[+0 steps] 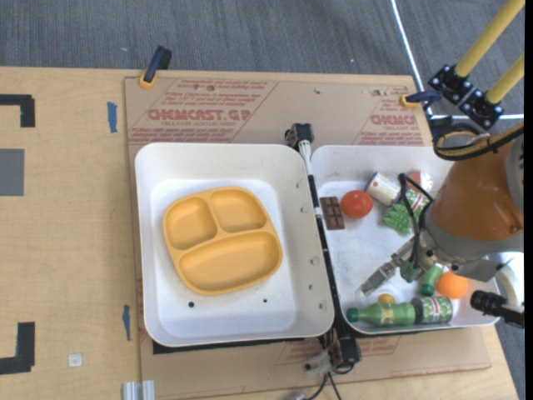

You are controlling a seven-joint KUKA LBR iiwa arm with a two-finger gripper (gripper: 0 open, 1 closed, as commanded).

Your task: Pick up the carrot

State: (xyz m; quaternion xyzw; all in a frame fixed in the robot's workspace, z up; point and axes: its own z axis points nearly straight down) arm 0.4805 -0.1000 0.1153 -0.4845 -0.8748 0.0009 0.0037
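Observation:
The carrot (452, 285) is an orange piece with a green top, lying near the front right of the right bin (350, 248), just above a green bottle (404, 312). My gripper (388, 275) hangs low over the bin floor, a little left of the carrot's green end. It stands open, with nothing between its fingers. The arm's orange band (476, 198) hides the bin's right side.
In the right bin lie a brown chocolate bar (332, 212), a red tomato (358, 204), a white cylinder (383, 188) and a green block (398, 217). The left bin (158, 307) holds a yellow divided plate (221, 240).

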